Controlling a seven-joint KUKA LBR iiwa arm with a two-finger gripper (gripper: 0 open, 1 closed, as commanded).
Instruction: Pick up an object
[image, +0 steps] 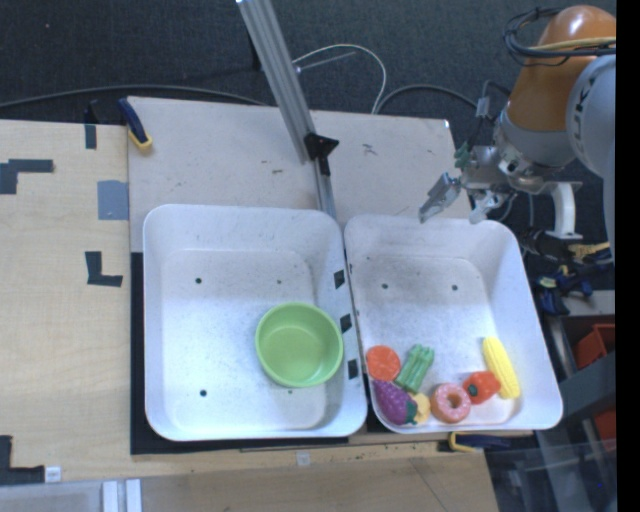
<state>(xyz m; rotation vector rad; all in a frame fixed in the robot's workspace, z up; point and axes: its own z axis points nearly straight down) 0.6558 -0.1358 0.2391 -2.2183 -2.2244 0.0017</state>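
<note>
The gripper (455, 200) is hanging with its fingers spread apart and holding nothing, above the far edge of the right bin (520, 290). The toy corn (500, 366) is lying near the close right corner, its long side pointing toward that corner. The toys are crowding together, so the fingers might bump a neighbor or slip off.

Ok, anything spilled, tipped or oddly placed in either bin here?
Nothing stands out. The green plastic bowl sits upright in the left white bin; the toy foods, including a yellow corn cob and pink doughnut, huddle along the right white bin's near edge. The tool hangs above its far rim.
</note>
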